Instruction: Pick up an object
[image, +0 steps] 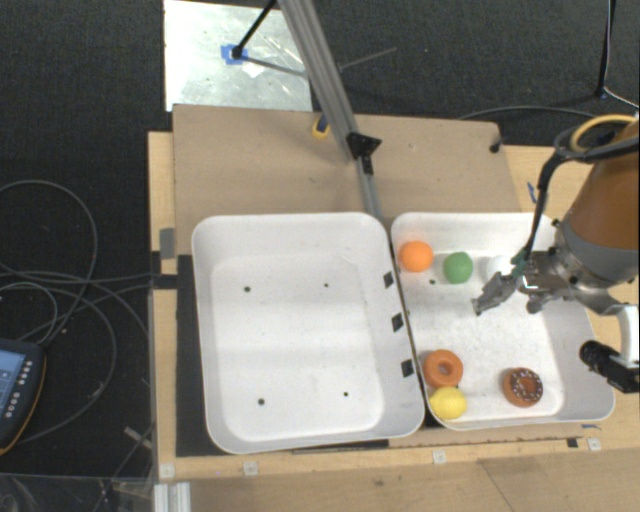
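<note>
Toys lie along the right bin's (590, 330) near edge: yellow ball (448, 403), orange ring (442, 368), brown doughnut (522, 386). Mid-bin, the gripper (512, 298) hangs open and empty (fingers splayed). Farther back sit the green ball (457, 267) and orange ball (415, 257).

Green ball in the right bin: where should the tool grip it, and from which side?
Grip the green ball across its middle, coming straight down from above. It is round, so any pair of opposite sides will do, but the orange ball sits close on its left and the bin's far wall just behind. I would set the fingers front to back, clear of that neighbour.
</note>
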